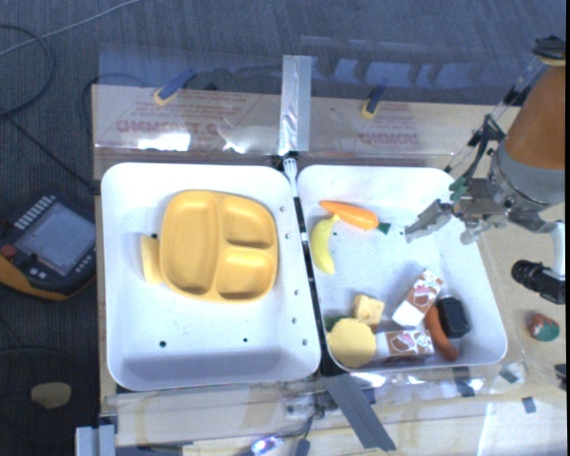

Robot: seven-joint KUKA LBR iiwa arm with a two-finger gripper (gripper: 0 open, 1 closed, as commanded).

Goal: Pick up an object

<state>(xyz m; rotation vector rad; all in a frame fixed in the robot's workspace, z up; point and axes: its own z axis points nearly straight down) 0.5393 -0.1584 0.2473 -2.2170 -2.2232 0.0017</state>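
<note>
Carrot (pixel 350 216) lies upper middle of right bin (pixel 475 283), glossy orange, tapered, green tip; banana (pixel 321 245) just beside it. Gripper (pixel 435 218) hovers right of carrot, apart from it; spread of its tips cannot be told. Nothing lifted yet; descent, grasp, lift remain. Left bin (pixel 123 255) bears smooth yellow tray (pixel 218 245).

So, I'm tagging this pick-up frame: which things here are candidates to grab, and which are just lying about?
Candidates, right bin: carrot, banana, lemon, cheese cube, small carton, sausage. Left bin: yellow tray.

Lying about: handheld pendant, floor cables, blue-yellow clips.
</note>
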